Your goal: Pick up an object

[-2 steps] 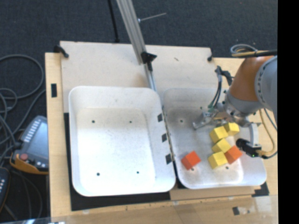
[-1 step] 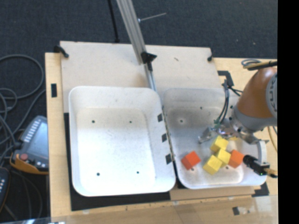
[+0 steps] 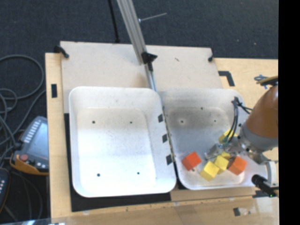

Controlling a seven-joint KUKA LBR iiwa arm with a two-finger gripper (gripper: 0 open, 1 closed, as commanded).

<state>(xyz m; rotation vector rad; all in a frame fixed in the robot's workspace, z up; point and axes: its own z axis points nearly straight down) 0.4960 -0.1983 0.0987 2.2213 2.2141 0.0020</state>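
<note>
Bins: two shallow white plastic bins with rounded corners sit side by side, the left bin (image 3: 79,125) in the middle of the frame and the right bin (image 3: 197,102) toward the right.
Blocks: four small blocks, all in the lower right corner of the right bin. Two are orange: one orange cube (image 3: 191,161) a little apart to the left, one orange block (image 3: 237,165) at the right. Two are yellow: a yellow cube (image 3: 210,170) at the bottom and a yellow block (image 3: 222,161) touching it, just above.
Arm: one grey arm with an orange band (image 3: 265,116) enters at the right edge, above the bin's right wall.
Gripper: the two-finger gripper (image 3: 225,146) is low over the cluster; its tip is lost among cables and blocks, so whether it is spread or pinching cannot be told.
Surfaces: bin floors are smooth and grey-smudged; the wooden bench (image 3: 56,191) is pale.
Other: one slanted aluminium rail (image 3: 133,27) crosses the upper middle.
Open room: the right bin's upper left floor lies bare; the blocks crowd the lower wall.
</note>
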